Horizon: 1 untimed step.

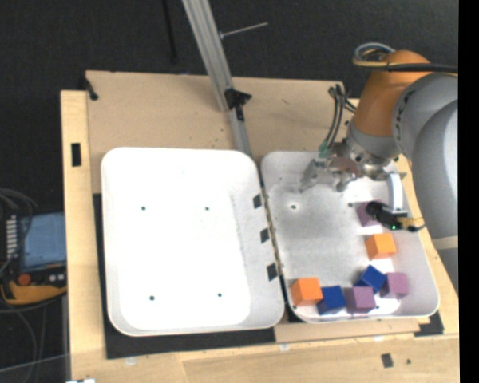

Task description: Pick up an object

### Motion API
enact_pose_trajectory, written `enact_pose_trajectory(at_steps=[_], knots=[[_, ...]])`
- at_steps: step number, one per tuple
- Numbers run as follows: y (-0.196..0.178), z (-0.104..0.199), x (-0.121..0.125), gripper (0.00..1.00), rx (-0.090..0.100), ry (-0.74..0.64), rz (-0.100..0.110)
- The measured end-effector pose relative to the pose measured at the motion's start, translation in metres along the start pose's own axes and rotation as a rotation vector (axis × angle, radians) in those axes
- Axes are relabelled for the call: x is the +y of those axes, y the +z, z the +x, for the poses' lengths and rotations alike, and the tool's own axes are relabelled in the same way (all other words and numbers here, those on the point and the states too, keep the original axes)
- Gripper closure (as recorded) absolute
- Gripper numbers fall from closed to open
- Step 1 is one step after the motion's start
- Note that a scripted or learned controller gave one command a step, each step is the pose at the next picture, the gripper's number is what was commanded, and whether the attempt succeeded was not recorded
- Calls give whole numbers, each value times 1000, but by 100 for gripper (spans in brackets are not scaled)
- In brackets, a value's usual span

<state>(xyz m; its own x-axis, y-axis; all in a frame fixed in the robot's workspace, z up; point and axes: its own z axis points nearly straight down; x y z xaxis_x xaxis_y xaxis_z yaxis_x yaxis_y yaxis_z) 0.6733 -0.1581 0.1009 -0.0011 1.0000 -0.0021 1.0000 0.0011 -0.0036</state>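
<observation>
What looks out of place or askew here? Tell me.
Nothing looks spilled or damaged. The blocks all lie in the right bin, bunched along its near edge and right side: orange, blue, purple among them, set at mixed angles. The gripper is over the bin's far end, away from them.

From my remote screen I see a light wooden bench standing on a dark, almost black floor. A grey metal pole rises at a slant from the back of the bench. At the left, on the floor, lie a blue box, some grey cables and a yellow-black device.
</observation>
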Motion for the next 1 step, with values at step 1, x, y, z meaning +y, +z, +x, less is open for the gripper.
enact_pose_trajectory(at_steps=[1], knots=[[-16, -1, 2, 100, -2, 0, -9]])
